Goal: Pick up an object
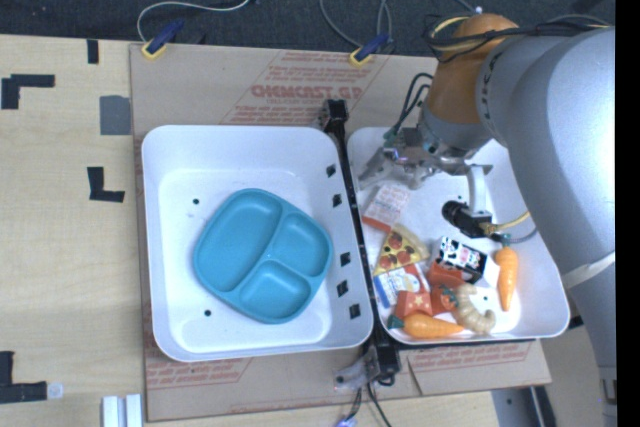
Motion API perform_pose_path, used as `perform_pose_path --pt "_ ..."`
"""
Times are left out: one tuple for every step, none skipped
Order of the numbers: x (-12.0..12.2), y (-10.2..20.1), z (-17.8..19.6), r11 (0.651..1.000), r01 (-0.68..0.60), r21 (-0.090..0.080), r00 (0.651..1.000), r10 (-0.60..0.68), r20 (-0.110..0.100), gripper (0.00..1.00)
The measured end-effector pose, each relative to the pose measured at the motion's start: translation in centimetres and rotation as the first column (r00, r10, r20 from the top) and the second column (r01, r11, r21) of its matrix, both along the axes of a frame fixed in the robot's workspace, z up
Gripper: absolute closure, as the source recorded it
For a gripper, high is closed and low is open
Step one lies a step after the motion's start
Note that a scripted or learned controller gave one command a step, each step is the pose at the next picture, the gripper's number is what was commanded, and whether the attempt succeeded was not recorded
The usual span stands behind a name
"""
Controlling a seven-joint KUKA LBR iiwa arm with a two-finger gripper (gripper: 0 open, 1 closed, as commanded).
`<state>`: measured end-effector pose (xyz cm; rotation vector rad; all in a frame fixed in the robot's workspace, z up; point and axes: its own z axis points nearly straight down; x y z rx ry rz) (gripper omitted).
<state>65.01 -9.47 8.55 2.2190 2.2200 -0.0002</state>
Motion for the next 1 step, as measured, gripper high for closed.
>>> perform_pose_path --pt "-1.60 -0.15 0.04 1.000 -0.001 0.000 1.000 0.001 0.001 0.00"
